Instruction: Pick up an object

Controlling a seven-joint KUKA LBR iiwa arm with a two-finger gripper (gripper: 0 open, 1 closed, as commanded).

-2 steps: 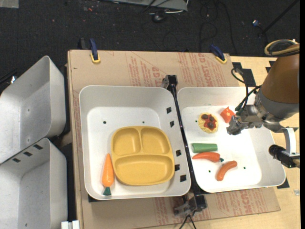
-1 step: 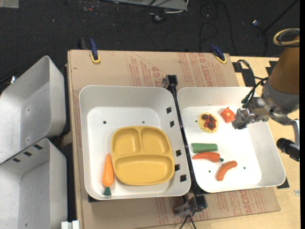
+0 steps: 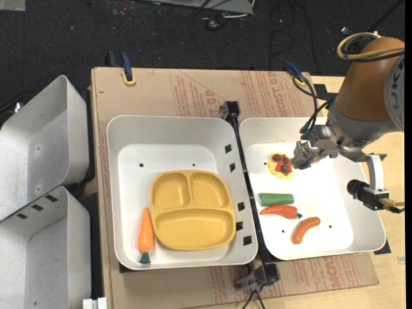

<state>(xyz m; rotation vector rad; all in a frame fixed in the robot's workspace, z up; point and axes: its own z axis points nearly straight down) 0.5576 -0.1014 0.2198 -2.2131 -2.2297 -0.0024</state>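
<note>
Hovering over the pizza slice (image 3: 281,165) at right of frame, jaws (image 3: 304,156) unreadable.
Risk: thin slice slips the pinch.

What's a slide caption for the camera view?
Pincer beside a small red-and-yellow toy in the right bin; yellow divided plate and carrot in the left bin.

A robotics lab, by the look of it: a grey-and-orange industrial arm (image 3: 370,89) reaches over two white bins (image 3: 122,172) clamped on a cardboard-covered bench (image 3: 187,89), with loose cables (image 3: 283,37) trailing across dark carpet at the far side.
</note>
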